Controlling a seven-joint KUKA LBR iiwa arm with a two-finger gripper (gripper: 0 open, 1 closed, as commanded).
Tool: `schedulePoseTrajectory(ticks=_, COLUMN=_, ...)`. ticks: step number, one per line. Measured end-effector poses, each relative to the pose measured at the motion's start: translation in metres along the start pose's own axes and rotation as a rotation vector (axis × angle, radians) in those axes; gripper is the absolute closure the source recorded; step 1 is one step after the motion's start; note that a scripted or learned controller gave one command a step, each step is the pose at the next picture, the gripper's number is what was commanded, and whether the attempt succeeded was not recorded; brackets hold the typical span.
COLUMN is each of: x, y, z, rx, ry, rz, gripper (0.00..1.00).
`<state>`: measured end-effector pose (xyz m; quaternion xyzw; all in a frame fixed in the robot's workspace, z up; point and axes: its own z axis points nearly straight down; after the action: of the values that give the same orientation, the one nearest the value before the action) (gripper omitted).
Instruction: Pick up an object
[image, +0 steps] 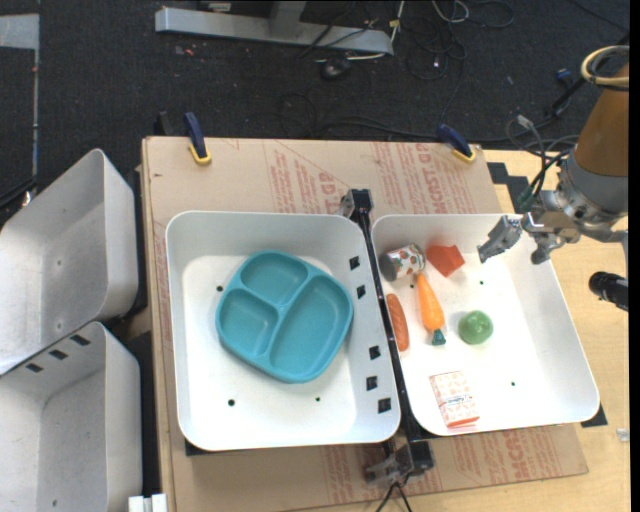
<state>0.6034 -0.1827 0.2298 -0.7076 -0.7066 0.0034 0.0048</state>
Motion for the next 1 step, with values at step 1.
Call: schedulePoseTrajectory(ticks=1, x=0.0002, y=0.0025, z=-0.0067, rx=-0.012, ry=-0.003, rz=-0.002, gripper=0.00)
